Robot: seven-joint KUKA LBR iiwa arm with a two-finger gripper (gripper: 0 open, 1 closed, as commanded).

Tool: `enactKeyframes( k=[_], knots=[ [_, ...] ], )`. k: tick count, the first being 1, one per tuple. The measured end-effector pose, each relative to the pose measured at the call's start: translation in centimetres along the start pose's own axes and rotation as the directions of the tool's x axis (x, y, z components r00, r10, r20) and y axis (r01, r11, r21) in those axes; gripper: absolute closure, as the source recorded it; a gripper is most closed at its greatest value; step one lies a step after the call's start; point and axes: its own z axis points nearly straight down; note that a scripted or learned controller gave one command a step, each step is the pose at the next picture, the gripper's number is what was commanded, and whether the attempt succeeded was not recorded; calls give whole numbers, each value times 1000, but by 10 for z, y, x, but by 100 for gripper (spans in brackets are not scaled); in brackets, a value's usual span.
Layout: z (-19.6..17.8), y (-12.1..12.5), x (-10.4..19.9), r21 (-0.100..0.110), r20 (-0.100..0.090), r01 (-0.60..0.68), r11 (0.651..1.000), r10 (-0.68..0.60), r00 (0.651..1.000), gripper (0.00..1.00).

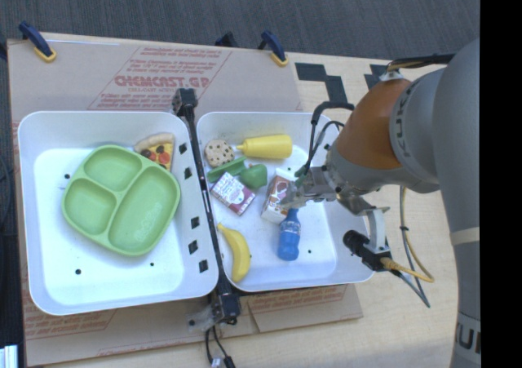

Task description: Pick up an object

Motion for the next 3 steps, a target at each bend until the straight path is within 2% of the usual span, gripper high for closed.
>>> enactKeyframes(
  k=[1,2,3],
  knots=[
    [0,0,-1,0,2,0,1000,0,1000,0],
    [31,-58,28,18,0,-6,1000,6,1000,0],
    [30,-33,75,11,12,-10,1000,10,1000,0]
  ],
)
